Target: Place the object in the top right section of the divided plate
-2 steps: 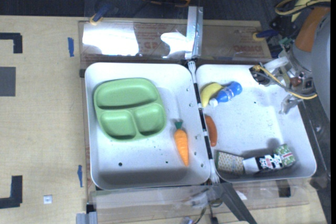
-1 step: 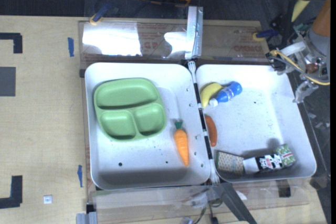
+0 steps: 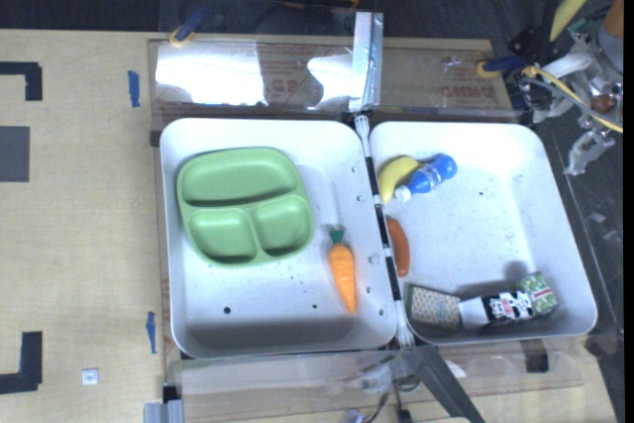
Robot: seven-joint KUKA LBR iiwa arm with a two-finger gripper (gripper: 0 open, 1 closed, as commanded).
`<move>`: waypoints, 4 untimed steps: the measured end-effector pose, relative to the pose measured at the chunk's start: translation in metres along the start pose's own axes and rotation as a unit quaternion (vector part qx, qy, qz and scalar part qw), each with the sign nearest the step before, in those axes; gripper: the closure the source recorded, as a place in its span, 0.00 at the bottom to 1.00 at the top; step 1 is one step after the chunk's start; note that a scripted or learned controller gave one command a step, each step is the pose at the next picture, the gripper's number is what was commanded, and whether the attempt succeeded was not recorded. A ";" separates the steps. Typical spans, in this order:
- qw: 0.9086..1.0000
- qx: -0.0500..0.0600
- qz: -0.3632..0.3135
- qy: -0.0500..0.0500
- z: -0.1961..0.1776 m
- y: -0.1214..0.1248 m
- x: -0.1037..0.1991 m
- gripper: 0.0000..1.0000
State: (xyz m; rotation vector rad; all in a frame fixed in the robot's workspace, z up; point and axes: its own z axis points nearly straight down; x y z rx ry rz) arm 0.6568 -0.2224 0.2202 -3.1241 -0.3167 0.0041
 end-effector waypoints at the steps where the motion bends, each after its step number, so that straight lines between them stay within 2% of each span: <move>1: 1.000 0.000 -0.019 0.000 -0.046 -0.028 -0.011 0.00; 2: 1.000 -0.001 0.000 0.000 -0.025 0.001 0.002 0.00; 3: 1.000 0.000 0.000 0.000 -0.197 0.001 0.005 0.00; 4: 1.000 0.000 0.000 0.000 -0.197 0.001 0.005 0.00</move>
